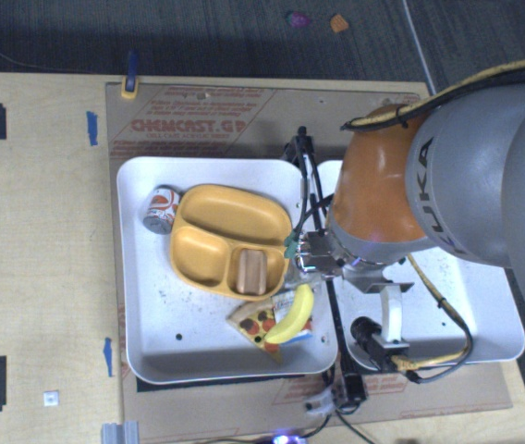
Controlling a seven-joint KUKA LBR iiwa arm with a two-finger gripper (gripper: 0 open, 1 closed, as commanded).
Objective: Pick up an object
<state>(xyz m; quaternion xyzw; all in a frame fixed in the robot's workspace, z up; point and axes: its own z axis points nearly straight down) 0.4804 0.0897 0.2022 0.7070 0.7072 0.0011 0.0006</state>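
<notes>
I see a banana (294, 317) at five o'clock in the left bin (142, 266): light, soft, bruisable; I'd grip mid-length. The tool (311, 252) probably hovers near; its opening I cannot tell.

A robotics lab. The arm (466, 169) reaches over two white bins (142, 276) on a taped tabletop (41, 276). Loose cables (429, 336) trail below.

Mustard-yellow divided tray (225, 234) with a brown block (250, 271), bright yellow banana (293, 317), red-and-silver can (160, 209), white bins (142, 276), orange-banded grey arm (466, 169).
</notes>
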